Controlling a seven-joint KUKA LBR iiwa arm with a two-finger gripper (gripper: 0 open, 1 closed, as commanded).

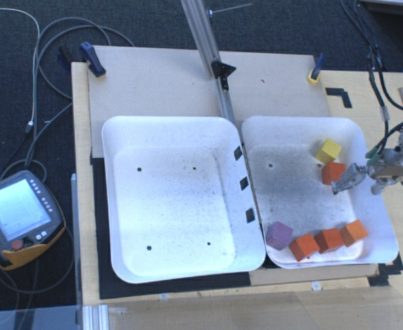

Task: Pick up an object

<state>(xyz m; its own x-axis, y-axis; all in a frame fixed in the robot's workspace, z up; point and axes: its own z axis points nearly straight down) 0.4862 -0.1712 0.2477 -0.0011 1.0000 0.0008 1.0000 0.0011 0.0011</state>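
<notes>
Two shallow white bins are seen side by side on the bench, the left bin [119, 143] and the right bin [284, 126]. All the blocks are found in the right bin. A yellow block [329, 150] lies in its far right part, and a red-orange block [333, 172] is placed just beside it on the near side, touching it or almost touching. Along the near wall of the same bin a row is formed: a purple block [279, 235] at the left, then an orange block [302, 246], a second red-orange block [331, 239] and a lighter orange block [355, 232] at the right, each one close against the next. The gripper [344, 181] is seen at the right side of this bin, reaching in from the right edge, low over the floor and just beside the red-orange block near the yellow one. Whether the jaws are spread or pressed together cannot be told, because the tip is small and blurred. No block is seen between them. A pendant with a lit screen [19, 215] rests on the floor at the far left.
</notes>
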